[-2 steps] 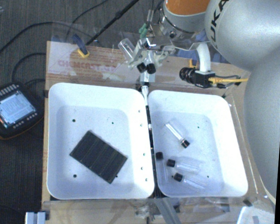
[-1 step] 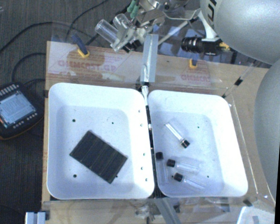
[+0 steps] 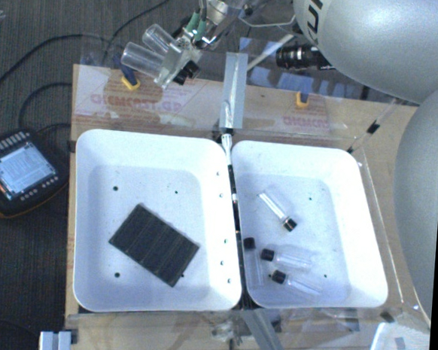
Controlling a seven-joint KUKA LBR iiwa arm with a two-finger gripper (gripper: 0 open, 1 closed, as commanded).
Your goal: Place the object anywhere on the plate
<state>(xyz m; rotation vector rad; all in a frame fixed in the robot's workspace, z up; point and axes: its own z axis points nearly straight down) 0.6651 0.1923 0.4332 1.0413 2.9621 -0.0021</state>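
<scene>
A dark ribbed rectangular plate (image 3: 154,245) lies flat in the left bin (image 3: 89,198), turned at an angle. Three clear vials with black caps lie in the right bin (image 3: 366,220): one (image 3: 276,210) near the middle, two (image 3: 290,255) (image 3: 292,283) toward the front. A small loose black cap (image 3: 249,243) rests beside the bin's left wall. My gripper (image 3: 155,52) hangs beyond the far edge of the left bin, over the bench's back board. Its two translucent fingers (image 3: 141,59) stand apart, open, with nothing between them.
The grey arm body (image 3: 380,40) fills the upper right and overhangs the right bin's far corner. A metal post (image 3: 233,96) stands between the bins at the back. A teach pendant (image 3: 15,173) lies on the floor at left. Yellow clips (image 3: 303,102) sit on the back board.
</scene>
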